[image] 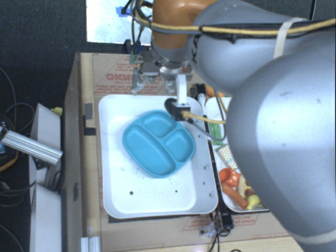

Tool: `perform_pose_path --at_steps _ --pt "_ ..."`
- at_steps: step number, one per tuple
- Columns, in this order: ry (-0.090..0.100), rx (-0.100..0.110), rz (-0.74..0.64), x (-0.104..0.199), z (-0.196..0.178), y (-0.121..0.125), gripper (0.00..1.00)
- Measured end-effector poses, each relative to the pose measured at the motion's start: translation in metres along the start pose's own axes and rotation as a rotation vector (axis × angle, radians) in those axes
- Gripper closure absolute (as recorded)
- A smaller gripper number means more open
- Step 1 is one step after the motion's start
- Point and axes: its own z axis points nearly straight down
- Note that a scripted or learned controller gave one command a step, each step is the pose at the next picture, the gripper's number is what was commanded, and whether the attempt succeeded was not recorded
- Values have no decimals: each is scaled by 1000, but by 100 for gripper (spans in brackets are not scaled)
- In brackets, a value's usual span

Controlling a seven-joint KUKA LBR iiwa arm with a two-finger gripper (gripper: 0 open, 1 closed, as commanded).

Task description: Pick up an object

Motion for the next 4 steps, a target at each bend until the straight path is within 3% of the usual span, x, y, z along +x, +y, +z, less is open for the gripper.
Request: perform_pose_path --at_steps 1,2,3,4 --pt "0 5 4 6 64 -65 0" --pt "0 5 1 35 119 -118 0" --pt "1 -1 0 29 -10 -134 0" --pt "-2 8 5 25 143 -139 0"
